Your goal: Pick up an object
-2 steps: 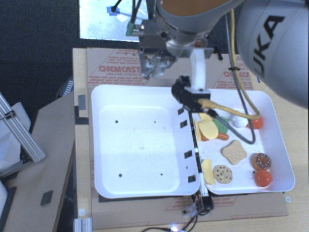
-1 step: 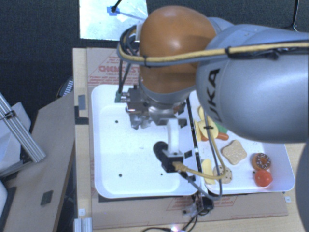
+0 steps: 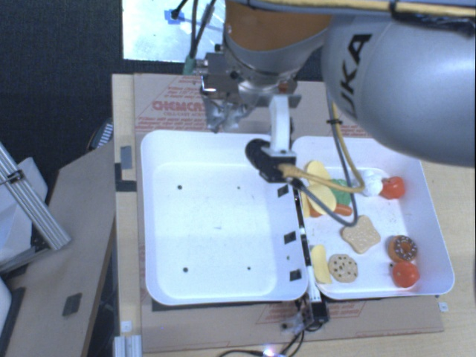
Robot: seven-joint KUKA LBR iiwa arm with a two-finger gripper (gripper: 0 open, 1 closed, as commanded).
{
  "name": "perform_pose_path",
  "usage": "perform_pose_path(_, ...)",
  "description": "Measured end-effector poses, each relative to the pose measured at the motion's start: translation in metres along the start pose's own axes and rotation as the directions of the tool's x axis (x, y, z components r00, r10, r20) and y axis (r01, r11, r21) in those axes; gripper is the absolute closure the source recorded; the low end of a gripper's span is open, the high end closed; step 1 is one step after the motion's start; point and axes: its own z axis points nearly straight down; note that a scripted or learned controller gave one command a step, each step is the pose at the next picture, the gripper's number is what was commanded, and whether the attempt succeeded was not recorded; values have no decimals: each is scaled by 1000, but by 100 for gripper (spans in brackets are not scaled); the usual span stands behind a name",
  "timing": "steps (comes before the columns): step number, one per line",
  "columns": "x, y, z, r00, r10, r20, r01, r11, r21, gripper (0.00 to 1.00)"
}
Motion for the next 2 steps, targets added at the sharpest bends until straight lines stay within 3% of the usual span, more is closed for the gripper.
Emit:
perform_pose_path(1, 0, 67, -21, 1000, 1, 3, -1, 1000, 5, 100)
perform_pose_path(2, 0, 109, -47, 1000, 0, 3, 0, 1000, 6, 100)
